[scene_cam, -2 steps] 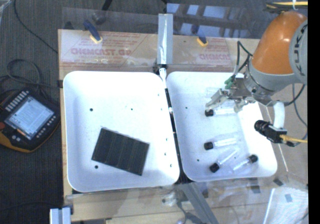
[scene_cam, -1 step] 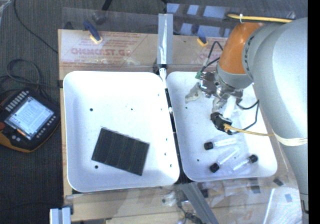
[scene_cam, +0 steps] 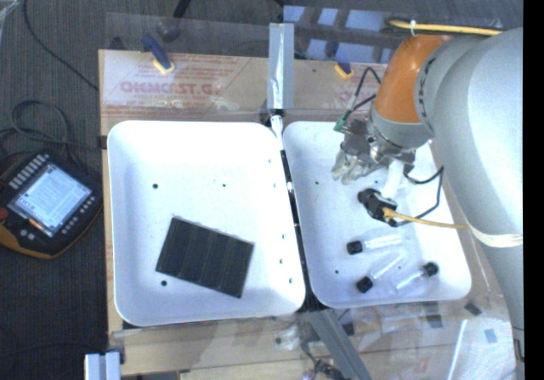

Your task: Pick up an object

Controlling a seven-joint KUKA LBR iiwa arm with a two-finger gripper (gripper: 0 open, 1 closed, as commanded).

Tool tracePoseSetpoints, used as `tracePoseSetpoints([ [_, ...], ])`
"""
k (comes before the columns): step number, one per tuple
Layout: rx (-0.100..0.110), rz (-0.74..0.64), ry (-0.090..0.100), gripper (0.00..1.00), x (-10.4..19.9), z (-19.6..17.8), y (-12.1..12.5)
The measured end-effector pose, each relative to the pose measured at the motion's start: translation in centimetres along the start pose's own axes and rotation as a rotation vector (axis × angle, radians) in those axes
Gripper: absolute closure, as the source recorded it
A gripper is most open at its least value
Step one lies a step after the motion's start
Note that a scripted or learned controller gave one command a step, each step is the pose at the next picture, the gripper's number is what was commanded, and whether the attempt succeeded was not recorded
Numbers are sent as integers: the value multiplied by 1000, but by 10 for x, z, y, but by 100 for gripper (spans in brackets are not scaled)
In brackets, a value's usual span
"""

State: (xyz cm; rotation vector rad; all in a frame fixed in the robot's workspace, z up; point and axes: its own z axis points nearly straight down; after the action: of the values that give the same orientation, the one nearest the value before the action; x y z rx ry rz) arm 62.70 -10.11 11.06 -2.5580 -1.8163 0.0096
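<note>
The claw (scene_cam: 351,164) hangs over the back part of the right bin (scene_cam: 323,225), with the grey arm (scene_cam: 476,132) and its orange band (scene_cam: 406,85) rising behind it. Pale fingertips (scene_cam: 342,171) point down at bare white floor. Nothing sits between them, but I cannot tell if they are spread apart or pressed together, since they blur into the white bin.

The things it could pick up are three small clear tubes with black caps. One tube (scene_cam: 374,245) lies in the middle of the right bin, a second tube (scene_cam: 381,273) just in front of it, and a third tube (scene_cam: 415,275) beside that one toward the bin's right wall. They lie near the front, apart from the claw. The left bin (scene_cam: 127,200) holds a flat black panel (scene_cam: 205,257) (far from the claw, across the divider).

What could go wrong? I think the tubes would roll away if a finger bumps one from the side. They are see-through and thin, so the claw may close on air. They also lie close together, so grabbing one could push its neighbour. A yellow cable (scene_cam: 425,218) and a black plug (scene_cam: 371,200) dangle under the wrist, and they might drag over the tubes on the way down.

The big grey arm hides the right edge of the bin. The tabletop's (scene_cam: 187,89) back is partly covered by clear plastic and is hard to read.
</note>
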Motion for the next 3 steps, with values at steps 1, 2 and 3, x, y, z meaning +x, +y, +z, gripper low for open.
tracePoseSetpoints([
  [1,-4,313,0,100,95,-73,-24],
  [2,-3,268,-1,100,127,-74,-58],
  [3,-4,268,-2,0,127,-74,-58],
])
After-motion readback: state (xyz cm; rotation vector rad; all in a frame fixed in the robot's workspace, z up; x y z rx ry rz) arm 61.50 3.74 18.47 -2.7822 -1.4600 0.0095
